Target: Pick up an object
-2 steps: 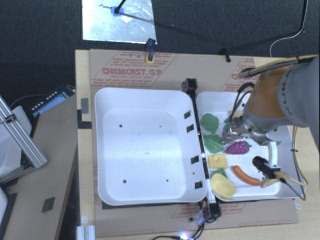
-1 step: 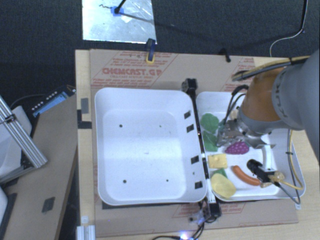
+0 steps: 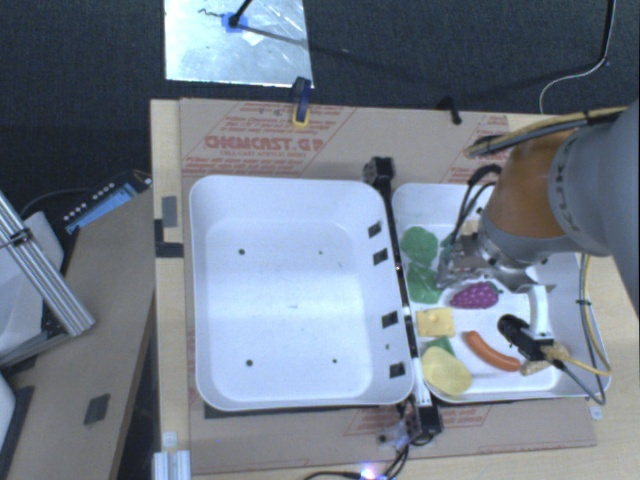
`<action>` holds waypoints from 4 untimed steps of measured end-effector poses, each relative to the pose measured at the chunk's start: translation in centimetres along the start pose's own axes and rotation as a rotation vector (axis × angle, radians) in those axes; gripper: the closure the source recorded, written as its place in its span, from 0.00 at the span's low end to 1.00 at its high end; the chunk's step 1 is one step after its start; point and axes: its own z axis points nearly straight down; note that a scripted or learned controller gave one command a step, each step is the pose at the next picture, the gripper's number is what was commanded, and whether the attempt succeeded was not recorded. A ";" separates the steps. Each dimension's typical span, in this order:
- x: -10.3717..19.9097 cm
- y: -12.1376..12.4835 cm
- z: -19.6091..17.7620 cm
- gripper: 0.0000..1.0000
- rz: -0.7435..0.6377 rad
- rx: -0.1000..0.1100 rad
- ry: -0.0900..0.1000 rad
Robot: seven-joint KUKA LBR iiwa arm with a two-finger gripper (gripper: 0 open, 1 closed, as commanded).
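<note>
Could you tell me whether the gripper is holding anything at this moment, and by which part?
It cannot be told: the gripper is low in the right bin, beside the green pieces and purple grapes.

Smooth, glossy white plastic bins [image 3: 290,203] sit on matt brown cardboard [image 3: 400,128] beside crinkled shiny foil [image 3: 215,28].

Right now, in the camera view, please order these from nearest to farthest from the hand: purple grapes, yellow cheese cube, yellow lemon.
Measured from the hand:
1. Purple grapes, just below it in the right bin.
2. Yellow cheese cube, lower, by the divider.
3. Yellow lemon, at the bin's bottom left corner.
</note>
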 end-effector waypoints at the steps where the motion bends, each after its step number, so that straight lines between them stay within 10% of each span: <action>1: 0.1 1.6 1.1 1.00 0.000 -0.001 0.000; 3: 0.0 1.7 -1.1 1.00 -0.001 -0.004 0.001; 4: -0.3 9.3 1.1 1.00 -0.002 -0.006 -0.001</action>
